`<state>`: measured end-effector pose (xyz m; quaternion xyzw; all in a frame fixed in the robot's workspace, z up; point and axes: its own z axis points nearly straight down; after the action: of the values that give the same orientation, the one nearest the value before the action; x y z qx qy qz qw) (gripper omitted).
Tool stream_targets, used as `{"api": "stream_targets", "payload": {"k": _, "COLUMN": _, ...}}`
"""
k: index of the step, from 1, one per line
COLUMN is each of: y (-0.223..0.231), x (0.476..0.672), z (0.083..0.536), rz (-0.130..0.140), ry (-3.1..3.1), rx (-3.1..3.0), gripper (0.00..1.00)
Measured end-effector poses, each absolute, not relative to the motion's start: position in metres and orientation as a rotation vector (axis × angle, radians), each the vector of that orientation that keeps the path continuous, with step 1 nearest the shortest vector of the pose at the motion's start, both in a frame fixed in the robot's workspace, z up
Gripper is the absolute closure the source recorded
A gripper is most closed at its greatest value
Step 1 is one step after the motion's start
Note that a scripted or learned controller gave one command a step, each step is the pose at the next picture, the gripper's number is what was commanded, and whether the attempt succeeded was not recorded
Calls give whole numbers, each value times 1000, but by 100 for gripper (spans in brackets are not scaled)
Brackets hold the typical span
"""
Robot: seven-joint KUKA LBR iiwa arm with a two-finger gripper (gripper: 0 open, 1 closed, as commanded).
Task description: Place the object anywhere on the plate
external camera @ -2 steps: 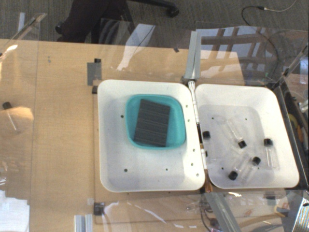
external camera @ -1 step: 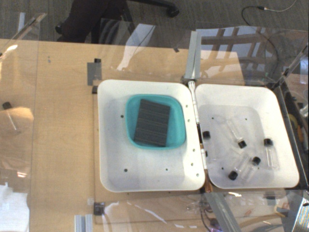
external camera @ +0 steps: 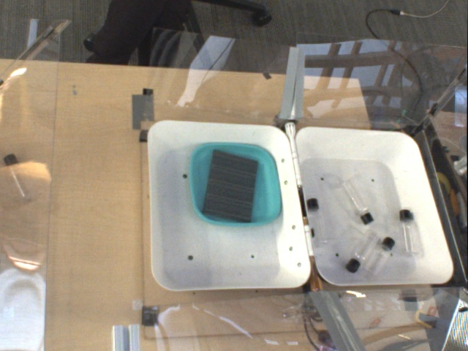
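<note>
As it lay then, bench (external camera: 73, 196): pale wood under a clear glaring sheet, running well away from the side my arm reached in from.
Far bin (external camera: 168, 262): shallow, white, with rounded corners; it was the one farther from my reaching side, and its edge touched the near bin's along the middle seam.
Near bin (external camera: 431, 262): the same white and shallow make, on my reaching side.
Plate (external camera: 196, 192): teal, a rounded square, flat on the floor of the far bin and toward that bin's back half, apart from every wall.
Block (external camera: 230, 186): the task's thing, dark grey, rectangular, ribbed across its top; it lay flat on the plate about the middle, slightly turned, with teal rim showing on all sides, well apart from my reaching side.
Metal bar (external camera: 292, 86): grey, standing up from the back of the seam between the two bins.
Tubes (external camera: 412, 234): several clear ones lay loose on the near bin's floor, hard to make out against the white; I could not count them surely.
Caps (external camera: 365, 217): small and black, five that I could see, scattered over the near bin, one close to the seam.
My hand: whether it stood wide, narrow or held anything, I could not tell.
</note>
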<state>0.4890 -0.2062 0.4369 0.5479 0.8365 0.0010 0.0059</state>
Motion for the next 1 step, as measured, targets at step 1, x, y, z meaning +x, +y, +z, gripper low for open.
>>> {"api": "stream_targets", "payload": {"k": 1, "y": -206, "x": 489, "z": 437, "rz": 1, "ry": 2846, "rx": 1298, "gripper": 0}}
